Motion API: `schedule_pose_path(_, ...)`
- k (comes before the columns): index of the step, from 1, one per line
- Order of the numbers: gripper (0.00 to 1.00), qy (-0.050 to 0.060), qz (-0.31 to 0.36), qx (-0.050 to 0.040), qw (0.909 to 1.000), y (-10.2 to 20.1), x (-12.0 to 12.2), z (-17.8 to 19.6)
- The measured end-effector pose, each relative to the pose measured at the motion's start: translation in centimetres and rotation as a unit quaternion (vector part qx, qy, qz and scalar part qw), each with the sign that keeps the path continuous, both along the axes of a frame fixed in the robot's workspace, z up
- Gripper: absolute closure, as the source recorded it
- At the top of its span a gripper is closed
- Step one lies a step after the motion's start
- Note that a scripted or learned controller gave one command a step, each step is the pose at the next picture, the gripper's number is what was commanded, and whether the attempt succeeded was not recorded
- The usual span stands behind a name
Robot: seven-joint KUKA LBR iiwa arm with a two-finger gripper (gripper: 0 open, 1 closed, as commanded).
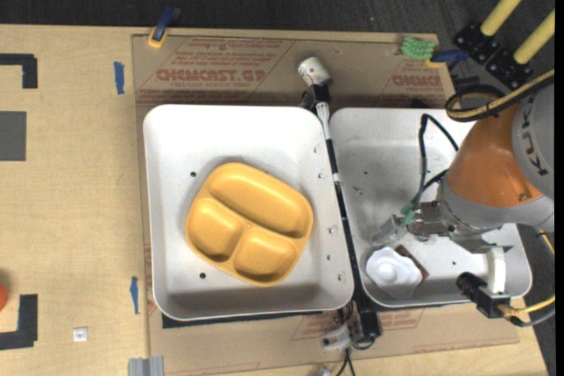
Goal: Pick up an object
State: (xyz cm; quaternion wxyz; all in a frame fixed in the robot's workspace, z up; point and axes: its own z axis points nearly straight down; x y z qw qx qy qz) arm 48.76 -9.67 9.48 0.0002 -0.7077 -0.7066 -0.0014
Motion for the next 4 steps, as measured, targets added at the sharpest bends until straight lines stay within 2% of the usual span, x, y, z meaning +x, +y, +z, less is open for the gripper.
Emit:
schedule_pose_path(1,0.00,0.001,-0.096,-0.0013,0.9954,-8.6,3.8,4.5)
schedule_pose_path(2,0.00,-0.005,0.046,-0.0030,0.9989,-10.1,9.7,0.6)
schedule_pose_path(3,0.00,-0.001,0.071,-0.0018,0.9975,-7.6,13.3,-1.0)
schedule_pose_path(4,0.00,0.001,0.127,-0.0009,0.9920,-4.7,13.0,-1.0)
